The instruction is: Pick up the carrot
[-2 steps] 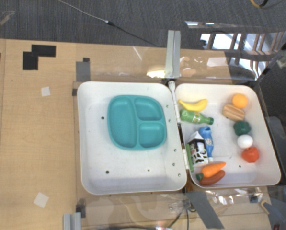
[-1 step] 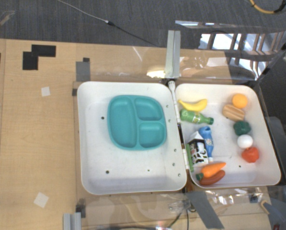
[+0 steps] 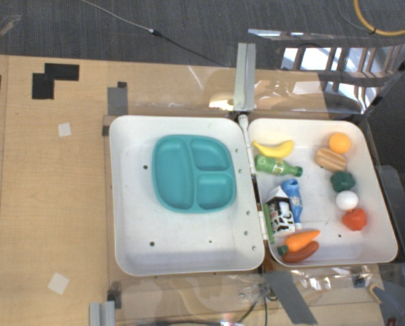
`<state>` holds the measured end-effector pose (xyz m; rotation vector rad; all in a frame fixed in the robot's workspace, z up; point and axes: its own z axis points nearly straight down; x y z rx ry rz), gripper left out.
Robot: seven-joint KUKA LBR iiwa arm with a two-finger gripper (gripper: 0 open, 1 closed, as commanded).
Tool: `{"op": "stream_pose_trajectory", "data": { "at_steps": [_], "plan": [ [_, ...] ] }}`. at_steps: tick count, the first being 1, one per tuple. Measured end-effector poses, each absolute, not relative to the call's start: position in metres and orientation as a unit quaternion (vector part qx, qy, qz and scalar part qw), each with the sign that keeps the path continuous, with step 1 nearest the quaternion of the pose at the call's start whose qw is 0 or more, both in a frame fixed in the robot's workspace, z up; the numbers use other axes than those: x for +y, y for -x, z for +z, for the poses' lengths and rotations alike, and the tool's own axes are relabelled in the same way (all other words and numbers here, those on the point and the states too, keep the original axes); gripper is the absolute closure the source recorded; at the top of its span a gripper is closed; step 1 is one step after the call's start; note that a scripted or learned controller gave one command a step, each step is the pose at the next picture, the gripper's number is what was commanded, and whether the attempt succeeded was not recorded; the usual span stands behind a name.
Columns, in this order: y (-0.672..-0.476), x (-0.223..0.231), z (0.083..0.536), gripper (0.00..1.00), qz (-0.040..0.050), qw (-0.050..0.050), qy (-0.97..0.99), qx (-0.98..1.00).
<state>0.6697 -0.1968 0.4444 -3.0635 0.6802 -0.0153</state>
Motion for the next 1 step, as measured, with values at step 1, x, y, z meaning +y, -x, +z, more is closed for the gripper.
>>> {"op": "stream_pose_trajectory", "data": {
  "at_steps": [1],
  "plan": [
    [-0.67, -0.2045, 0.4343, 1.0, -0.0065, 0.001, 0.995, 0.1]
  ]
}}
